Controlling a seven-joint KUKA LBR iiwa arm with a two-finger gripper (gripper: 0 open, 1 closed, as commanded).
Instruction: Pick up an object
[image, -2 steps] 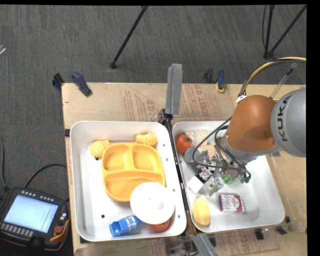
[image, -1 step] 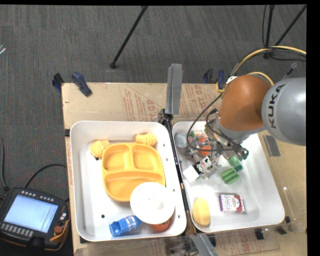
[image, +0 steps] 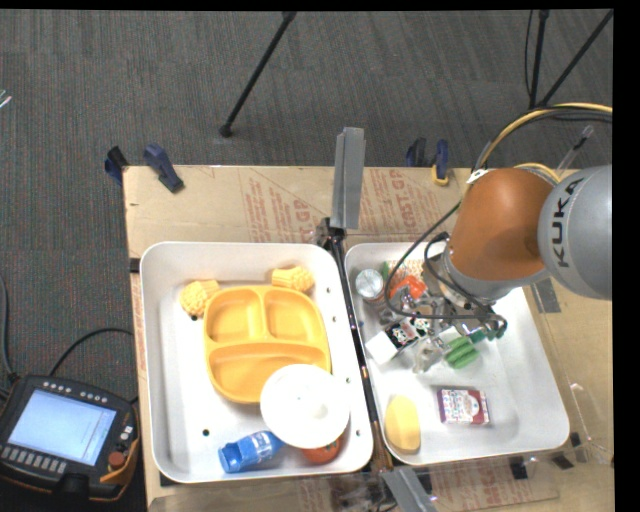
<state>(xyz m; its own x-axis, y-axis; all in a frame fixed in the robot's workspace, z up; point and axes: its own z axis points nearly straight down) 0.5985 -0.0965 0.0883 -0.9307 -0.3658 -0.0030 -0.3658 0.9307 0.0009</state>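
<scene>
- The arm (image: 520, 235) reaches in from the right and hangs over the right bin (image: 540, 400).
- Its end effector (image: 445, 335) sits low among a heap of small things near that bin's left side; I cannot tell its state from here.
- A green piece (image: 465, 351) lies touching it, with a red item (image: 405, 290) and a shiny round can (image: 370, 284) just beside.
- A yellow lemon (image: 403, 423) and a small printed box (image: 462, 406) lie apart at the near side.
- The left bin (image: 165, 400) holds a yellow divided tray (image: 262, 335), a white lid (image: 305, 405), and a blue toy car (image: 248, 452).
</scene>
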